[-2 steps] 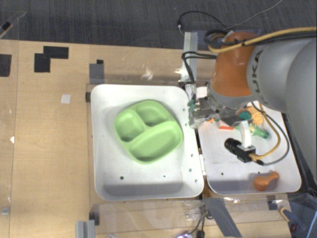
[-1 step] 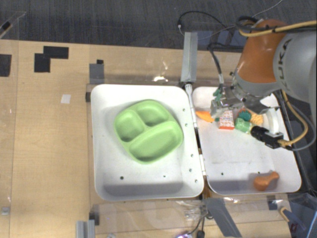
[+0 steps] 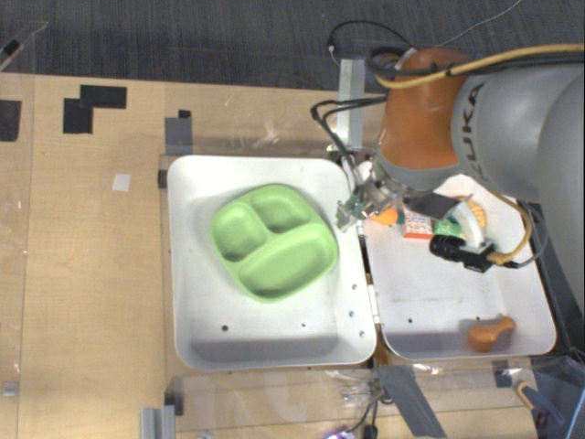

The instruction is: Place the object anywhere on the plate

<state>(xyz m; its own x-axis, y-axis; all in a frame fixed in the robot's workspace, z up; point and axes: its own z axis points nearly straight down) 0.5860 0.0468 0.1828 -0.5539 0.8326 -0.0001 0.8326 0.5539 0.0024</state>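
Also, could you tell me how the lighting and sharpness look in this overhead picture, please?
Camera view: soft, even light; a grey shadow along the near wall of the left bin; the green plate is clear though slightly soft; the end effector is small and blurry beneath the arm.

Pale wooden bench top (image 3: 82, 273) with black tape marks (image 3: 91, 106) toward ten o'clock and a small white patch (image 3: 121, 183) just below them. Directly on the bench stand two shallow white plastic bins, side by side and touching along their inner rims. The left bin (image 3: 196, 327) sits at centre; the right bin (image 3: 430, 323) lies toward four o'clock. Grey metal brackets (image 3: 178, 133) border the bins at eleven and six o'clock. Dark carpeted floor (image 3: 183, 16) runs beyond the bench at twelve o'clock.
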